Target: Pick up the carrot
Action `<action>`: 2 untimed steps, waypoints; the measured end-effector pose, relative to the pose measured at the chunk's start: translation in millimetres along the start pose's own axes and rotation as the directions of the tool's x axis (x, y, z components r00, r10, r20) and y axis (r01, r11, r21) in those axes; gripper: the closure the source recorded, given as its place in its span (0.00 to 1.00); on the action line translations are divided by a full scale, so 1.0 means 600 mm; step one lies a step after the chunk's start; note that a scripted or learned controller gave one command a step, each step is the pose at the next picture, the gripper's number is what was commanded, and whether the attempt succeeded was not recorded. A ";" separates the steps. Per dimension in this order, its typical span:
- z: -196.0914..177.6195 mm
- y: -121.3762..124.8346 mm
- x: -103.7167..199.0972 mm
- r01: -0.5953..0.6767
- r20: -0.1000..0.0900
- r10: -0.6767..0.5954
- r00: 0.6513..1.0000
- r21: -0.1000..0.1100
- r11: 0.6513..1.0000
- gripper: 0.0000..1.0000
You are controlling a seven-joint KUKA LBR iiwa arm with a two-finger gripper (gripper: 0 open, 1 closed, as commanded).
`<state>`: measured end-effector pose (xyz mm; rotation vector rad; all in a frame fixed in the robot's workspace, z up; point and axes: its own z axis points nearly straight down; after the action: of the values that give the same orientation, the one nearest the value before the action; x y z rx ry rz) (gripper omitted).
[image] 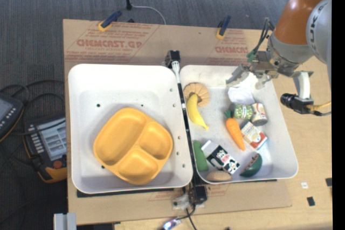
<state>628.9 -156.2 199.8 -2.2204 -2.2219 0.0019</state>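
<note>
While my pincer point(249, 74) hangs over the far edge of the right bin point(288, 161), its fingers spread apart and gripping nothing, the carrot point(234, 133) lies untouched lower in that bin, well apart from me. It rests flat and slanted, its thicker end toward the far side, just beside a green-labelled can point(250, 112) and touching or nearly touching a small red-and-white carton point(254, 136). That crowding, I judge, leaves its banana-facing side the freer one for a finger. A banana point(195, 111) lies along the bin's left wall, apart from the carrot across bare bin floor. A white crumpled item point(241, 94) sits directly below my fingertips; I cannot say what it is. The yellow divided plate point(133, 144) occupies the left bin point(81, 83), clear of the work. My arm is cut off at the view's right edge, and my wrist hides part of the far bin rim. Items at the near rim, a black-and-white carton point(222, 159) and green pieces, overlap and are hard to identify.
</note>
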 end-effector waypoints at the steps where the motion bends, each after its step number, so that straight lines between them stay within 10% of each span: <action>1: 0.185 -0.080 -0.015 0.231 0.001 -0.231 0.973 -0.008 0.973 0.00; 2: 0.184 -0.189 0.086 0.200 0.005 -0.200 0.980 -0.013 0.980 0.00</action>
<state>515.1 -104.7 89.5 -1.9927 -2.4433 -0.0086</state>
